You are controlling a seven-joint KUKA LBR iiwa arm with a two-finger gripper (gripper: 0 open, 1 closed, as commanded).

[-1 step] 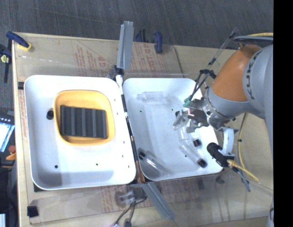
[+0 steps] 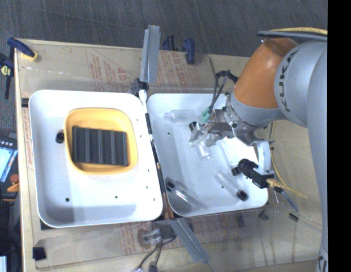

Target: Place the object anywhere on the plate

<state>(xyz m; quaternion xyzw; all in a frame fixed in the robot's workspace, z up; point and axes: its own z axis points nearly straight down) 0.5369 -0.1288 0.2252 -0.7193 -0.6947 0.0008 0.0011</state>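
Observation:
The yellow plate (image 2: 99,115) lies in the left bin (image 2: 45,191), with a dark ribbed slab (image 2: 101,146) across its middle. My gripper (image 2: 200,138) hangs low over the middle of the right bin (image 2: 181,163), well to the right of the plate. Glare and clear plastic around its tip hide whether anything is in it. Near it lie a clear plastic piece (image 2: 223,180), a greyish see-through object (image 2: 179,194) at the front left corner, and a small black piece (image 2: 242,195) at the front right. A small green bit (image 2: 205,117) shows just behind the gripper.
A small black knob (image 2: 60,136) sits in the left bin beside the plate's left rim. A raised divider (image 2: 153,146) separates the two bins. Blue clamps (image 2: 189,49) grip the bench's back edge. The arm's orange and grey body (image 2: 272,89) overhangs the right bin's far right side.

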